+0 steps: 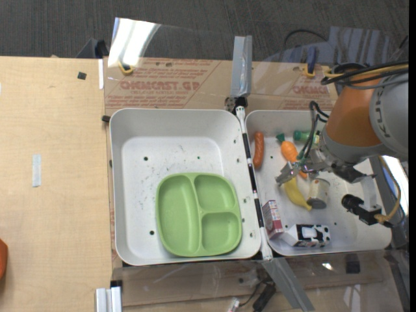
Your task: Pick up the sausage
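Hovering over right bin, gripper sits above banana, beside carrot; fingers look spread, gripping nothing. Sausage lies untouched along bin's left wall. Approach step; next move needs shift leftward, then descent.

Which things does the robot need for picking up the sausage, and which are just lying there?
For the job:
- sausage, by the right bin's left wall
- gripper, above the banana

Just lying about:
- banana
- carrot
- small red carton
- black and white box
- green item near the back wall
- green divided plate in the left bin
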Controlling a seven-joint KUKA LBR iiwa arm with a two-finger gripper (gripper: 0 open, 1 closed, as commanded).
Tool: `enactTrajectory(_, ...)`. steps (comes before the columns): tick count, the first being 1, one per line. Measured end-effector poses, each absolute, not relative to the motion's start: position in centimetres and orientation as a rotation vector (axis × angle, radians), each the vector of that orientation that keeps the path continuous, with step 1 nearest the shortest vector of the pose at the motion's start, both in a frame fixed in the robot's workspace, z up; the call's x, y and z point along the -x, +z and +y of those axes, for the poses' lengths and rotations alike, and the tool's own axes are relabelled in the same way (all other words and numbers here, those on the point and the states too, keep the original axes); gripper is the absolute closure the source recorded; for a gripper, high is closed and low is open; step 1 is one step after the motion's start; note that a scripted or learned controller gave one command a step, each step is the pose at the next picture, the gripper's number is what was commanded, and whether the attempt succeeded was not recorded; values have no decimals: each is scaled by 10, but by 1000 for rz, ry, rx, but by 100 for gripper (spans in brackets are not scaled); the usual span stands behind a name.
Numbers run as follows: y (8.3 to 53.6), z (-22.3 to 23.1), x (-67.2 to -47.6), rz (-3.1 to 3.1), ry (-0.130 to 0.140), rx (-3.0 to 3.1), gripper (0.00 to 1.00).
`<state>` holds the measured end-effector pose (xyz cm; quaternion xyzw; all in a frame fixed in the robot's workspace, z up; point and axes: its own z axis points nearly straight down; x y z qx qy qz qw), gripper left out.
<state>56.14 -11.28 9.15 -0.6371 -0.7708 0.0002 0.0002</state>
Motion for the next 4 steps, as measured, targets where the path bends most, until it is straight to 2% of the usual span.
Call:
enactTrajectory(1, 91, -109, -618, -2355, 1, 2081, 0)
enactTrajectory(2, 100, -110, -618, -2355, 1, 2082, 100)
enactTrajectory(3, 100, -110, -618, -2355, 1, 2082, 0)
enactTrajectory(4, 91, -111, -541, -2384, 2, 2044, 0)
